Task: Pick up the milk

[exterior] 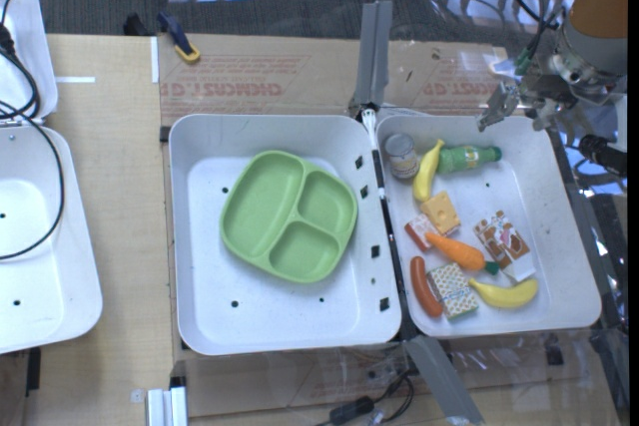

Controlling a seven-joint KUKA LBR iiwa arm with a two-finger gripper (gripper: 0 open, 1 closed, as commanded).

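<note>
A green divided plate (290, 215) lies mid-left bin (190, 244). In the right bin (569, 234): a green bottle (467, 157) at twelve o'clock, a banana (427, 171) beside it, another banana (505, 292) at five, a carrot (457, 251) centre

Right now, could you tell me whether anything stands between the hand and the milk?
Nothing visible does. The hand hangs over the far rim of the bin; bare floor runs to the milk, the bottle lying just beside that line.
</note>
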